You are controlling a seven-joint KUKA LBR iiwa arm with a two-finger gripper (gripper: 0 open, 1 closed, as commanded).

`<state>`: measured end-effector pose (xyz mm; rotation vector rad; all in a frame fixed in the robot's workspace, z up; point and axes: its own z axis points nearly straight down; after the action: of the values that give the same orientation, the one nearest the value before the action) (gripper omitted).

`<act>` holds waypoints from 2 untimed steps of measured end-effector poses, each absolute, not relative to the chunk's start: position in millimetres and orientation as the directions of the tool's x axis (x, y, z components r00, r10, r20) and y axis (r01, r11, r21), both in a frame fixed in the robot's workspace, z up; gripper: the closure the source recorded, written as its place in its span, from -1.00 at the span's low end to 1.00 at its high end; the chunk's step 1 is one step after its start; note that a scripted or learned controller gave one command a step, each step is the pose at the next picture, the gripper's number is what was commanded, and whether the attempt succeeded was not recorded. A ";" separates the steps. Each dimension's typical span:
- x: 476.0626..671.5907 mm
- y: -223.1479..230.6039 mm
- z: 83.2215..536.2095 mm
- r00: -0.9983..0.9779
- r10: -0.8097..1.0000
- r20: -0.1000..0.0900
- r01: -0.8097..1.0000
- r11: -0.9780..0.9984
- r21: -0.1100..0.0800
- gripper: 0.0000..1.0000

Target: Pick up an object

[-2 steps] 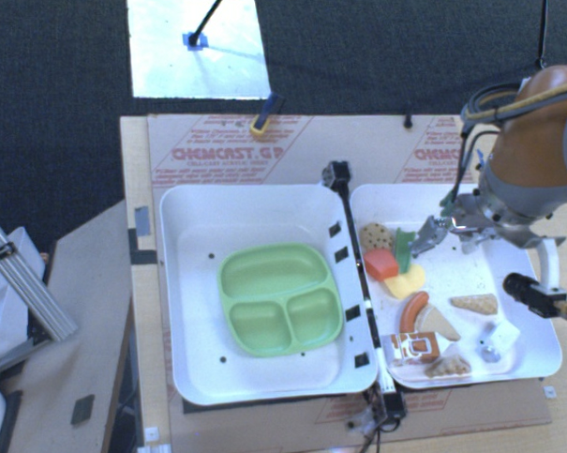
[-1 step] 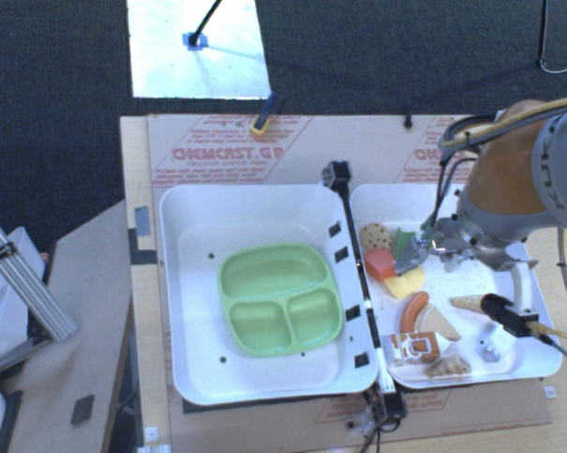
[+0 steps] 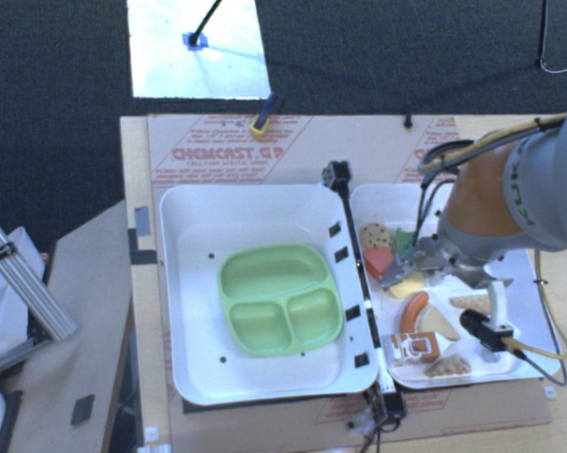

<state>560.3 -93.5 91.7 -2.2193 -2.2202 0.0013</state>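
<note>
Grey arm with the orange band has its tool down in the right white bin among the toy food, right by a red strawberry-shaped piece and yellow piece, grip state impossible to make out.

Dark carpet floor surrounds the wooden bench. A pale square sheet lies on the carpet beyond the bench's far edge, brightly lit.
</note>
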 end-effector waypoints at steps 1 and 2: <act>560.8 -93.4 84.3 0.000 1.000 0.001 1.000 0.000 0.000 -1.00; 561.5 -93.4 95.3 0.000 1.000 0.001 1.000 0.000 0.002 1.00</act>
<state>561.5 -93.4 95.3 -2.2215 -2.2226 -0.0028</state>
